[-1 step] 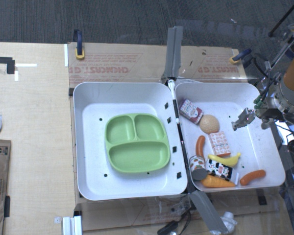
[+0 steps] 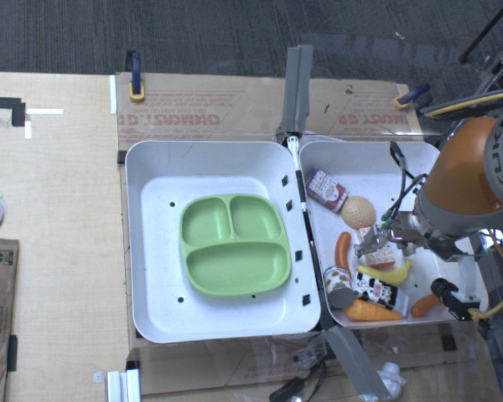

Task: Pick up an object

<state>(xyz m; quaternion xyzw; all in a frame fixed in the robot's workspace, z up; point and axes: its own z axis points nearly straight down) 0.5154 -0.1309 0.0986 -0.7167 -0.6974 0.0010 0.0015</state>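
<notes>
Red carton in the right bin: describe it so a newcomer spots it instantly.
Start at the right bin, and go to its far-left corner beside the divider. The red carton lies there, next to a tan ball. It's the bin's one boxy red item.

The tool point(image 2: 377, 245) hangs low in the right bin point(image 2: 419, 153) just above a banana point(image 2: 387, 270).

You see two white bins: the left bin point(image 2: 142, 249) holds a light green plate point(image 2: 235, 243). In the right bin point(image 2: 419, 153) you see a red packet point(image 2: 327, 189), a tan ball point(image 2: 359, 212), a yellow banana point(image 2: 386, 267), an orange carrot point(image 2: 374, 311), and a black-and-white spotted carton point(image 2: 375, 290). The worktop point(image 2: 50, 191) is pale wood colour.
</notes>
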